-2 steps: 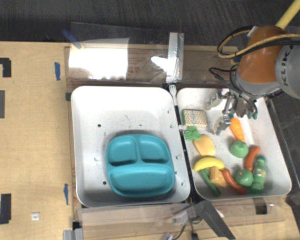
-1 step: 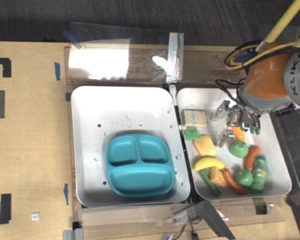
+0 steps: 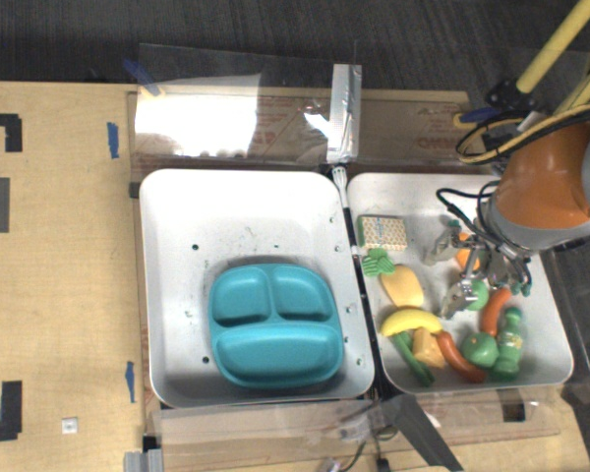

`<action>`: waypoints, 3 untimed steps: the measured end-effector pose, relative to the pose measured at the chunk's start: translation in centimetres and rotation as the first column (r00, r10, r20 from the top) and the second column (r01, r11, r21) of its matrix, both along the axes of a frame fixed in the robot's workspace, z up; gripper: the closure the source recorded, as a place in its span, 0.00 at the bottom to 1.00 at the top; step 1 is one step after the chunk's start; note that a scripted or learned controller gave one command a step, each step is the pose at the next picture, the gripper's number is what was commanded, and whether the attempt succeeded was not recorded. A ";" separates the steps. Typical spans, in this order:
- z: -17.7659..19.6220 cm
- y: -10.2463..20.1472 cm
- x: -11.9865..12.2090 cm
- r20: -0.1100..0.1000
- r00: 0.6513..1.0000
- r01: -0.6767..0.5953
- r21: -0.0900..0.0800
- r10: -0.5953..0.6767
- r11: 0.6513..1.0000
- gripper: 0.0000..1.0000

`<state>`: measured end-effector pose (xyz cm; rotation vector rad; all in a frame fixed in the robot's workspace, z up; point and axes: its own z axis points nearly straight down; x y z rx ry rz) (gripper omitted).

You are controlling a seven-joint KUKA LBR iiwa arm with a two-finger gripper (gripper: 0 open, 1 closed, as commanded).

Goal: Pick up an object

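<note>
Two white bins sit side by side on the surface (image 3: 59, 264). Left bin (image 3: 177, 214) carries a teal divided tray (image 3: 273, 324), set toward the near side, far half bare. Right bin (image 3: 551, 347) holds the candidates: toy food heaped in its near half, likely where it settled after being dropped in. Yellow banana (image 3: 410, 321) lies left of centre, a pale orange piece (image 3: 404, 285) just beyond it, a red sausage-like piece (image 3: 458, 354) and green items (image 3: 499, 347) nearer the right wall; a patterned square card or cracker (image 3: 383, 231) lies apart at the far left corner. Arm reaches in from the right, orange band (image 3: 546, 180) above the bin's far right. Gripper (image 3: 469, 281) is low over the pile's right side, among small orange and green pieces; whether it is spread or pinching anything, cannot tell — metal parts and toys overlap there. Judgement: descending or probing for a grasp; nothing visibly lifted.
</note>
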<state>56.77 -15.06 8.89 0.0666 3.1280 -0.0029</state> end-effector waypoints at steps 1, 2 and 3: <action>-0.1 -2.5 2.6 0.000 0.994 -0.110 0.000 0.110 0.994 0.00; 0.0 1.9 2.9 0.000 0.997 -0.080 0.001 0.080 0.997 0.00; 0.0 1.6 -1.6 0.002 0.972 -0.234 -0.004 0.234 0.972 0.00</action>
